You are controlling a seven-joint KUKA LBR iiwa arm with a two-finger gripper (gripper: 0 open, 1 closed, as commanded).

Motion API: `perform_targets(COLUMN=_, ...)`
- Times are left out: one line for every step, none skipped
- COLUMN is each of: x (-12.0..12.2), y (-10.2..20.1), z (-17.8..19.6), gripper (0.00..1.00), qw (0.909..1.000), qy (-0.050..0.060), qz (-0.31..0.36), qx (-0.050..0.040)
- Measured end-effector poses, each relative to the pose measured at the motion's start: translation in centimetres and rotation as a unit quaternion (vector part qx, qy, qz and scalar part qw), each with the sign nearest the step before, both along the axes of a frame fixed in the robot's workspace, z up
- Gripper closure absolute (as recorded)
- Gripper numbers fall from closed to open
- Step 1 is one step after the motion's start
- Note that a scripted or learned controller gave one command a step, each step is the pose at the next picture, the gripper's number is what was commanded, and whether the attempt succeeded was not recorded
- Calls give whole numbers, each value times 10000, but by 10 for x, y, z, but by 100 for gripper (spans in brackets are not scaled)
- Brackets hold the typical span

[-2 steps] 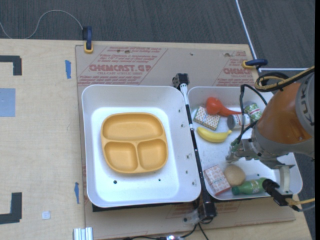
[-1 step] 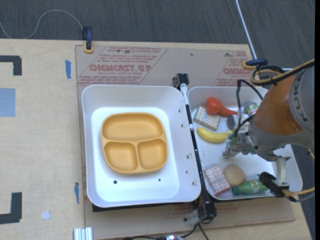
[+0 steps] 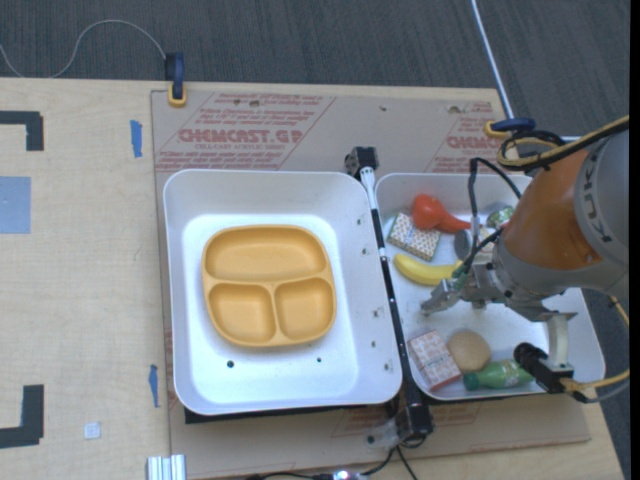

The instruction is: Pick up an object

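My gripper hangs low in the right bin, just below the yellow banana, which lies left of centre. The grey arm with its orange band covers the bin's right half. A red pear-shaped toy and a waffle-patterned cracker lie at the bin's far left. Near the front lie a pink-and-white packet, a tan round bun and a green bottle-like item. Nothing shows between the fingers.
The left bin holds a yellow three-compartment plate. A black clamp sits at the far end of the bar between the bins. Cables trail along the arm and across the right bin's front right corner.
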State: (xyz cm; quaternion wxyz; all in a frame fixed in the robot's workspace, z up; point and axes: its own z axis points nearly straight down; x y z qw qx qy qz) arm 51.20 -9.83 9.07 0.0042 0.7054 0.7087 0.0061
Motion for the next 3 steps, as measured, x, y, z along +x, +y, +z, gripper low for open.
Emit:
perform_targets(x=-26, y=-3, z=0, gripper=0, qw=10000, qy=-38, qz=-18, qx=-45)
perform_targets(x=-25, y=-8, z=11, gripper=100, qw=9999, qy=-77, qz=-49, qx=-100)
perform_targets(x=7, y=82, z=94, gripper=100, qw=10000, qy=67, qz=-14, qx=-6)
